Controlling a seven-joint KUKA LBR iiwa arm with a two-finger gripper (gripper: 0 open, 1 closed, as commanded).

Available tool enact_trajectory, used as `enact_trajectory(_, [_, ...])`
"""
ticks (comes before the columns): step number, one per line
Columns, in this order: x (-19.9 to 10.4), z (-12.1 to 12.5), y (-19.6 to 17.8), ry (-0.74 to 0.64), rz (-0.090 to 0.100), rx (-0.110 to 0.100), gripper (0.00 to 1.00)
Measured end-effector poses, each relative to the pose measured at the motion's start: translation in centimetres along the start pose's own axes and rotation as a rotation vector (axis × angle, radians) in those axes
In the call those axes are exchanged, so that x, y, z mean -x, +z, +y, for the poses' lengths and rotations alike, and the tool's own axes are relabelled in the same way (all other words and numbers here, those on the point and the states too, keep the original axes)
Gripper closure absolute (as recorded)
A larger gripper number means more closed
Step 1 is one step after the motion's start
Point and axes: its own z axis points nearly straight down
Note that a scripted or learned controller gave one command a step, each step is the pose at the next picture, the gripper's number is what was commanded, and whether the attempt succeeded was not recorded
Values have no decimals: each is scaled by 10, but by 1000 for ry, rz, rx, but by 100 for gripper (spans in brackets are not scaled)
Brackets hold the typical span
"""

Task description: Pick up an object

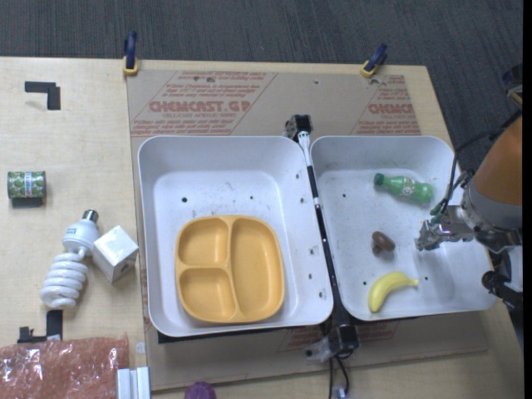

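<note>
In the right bin [349,160] lie a green bottle [404,187] at the back, a small brown lump [382,242] in the middle and a yellow banana [389,289] near the front. My gripper [431,235] hangs low over the bin's right side, to the right of the brown lump and below the bottle. Nothing shows between its fingers. The grey arm with its orange band [503,173] comes in from the right edge.
The left bin [158,165] holds a yellow divided plate [230,267]. On the bench to the left lie a spiral light bulb [68,268], a white cube [115,253], a green can [26,185] and a reddish mesh bag [62,368].
</note>
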Motion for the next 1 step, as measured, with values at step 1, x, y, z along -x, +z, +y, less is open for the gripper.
enact_trajectory(1, [5,-42,10,-1,1,-2,0])
